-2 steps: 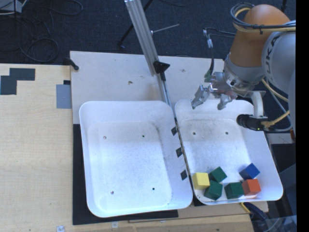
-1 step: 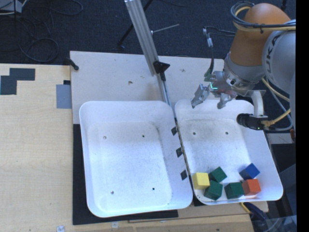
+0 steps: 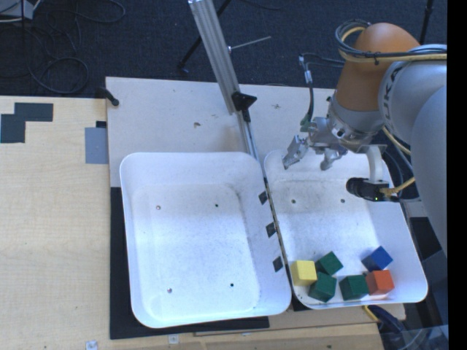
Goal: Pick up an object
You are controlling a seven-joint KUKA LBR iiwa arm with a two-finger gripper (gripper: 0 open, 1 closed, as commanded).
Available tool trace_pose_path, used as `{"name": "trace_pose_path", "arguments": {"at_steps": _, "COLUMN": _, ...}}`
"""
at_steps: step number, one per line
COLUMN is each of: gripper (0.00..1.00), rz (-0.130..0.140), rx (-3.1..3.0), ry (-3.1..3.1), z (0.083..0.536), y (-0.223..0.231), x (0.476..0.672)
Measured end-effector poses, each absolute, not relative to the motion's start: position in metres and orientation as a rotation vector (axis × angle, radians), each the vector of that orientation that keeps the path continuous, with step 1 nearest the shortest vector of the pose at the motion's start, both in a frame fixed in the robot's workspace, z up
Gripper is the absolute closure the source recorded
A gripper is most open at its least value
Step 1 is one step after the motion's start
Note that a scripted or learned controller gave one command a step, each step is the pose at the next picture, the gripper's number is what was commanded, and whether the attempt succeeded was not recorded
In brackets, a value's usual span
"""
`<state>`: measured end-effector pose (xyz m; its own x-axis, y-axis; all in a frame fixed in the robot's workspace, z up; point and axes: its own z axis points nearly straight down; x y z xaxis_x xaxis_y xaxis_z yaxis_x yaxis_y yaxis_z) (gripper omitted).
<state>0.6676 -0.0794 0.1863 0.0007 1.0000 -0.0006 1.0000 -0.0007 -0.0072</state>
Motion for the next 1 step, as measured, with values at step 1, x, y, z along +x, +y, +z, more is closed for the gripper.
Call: {"name": "trace_pose_path", "arguments": {"at_steps": 1, "gripper": 0.0, "rz": 0.002, "rx": -2.222, "ry": -2.219, "z": 0.0884, "y": -0.1044, "x": 0.668}}
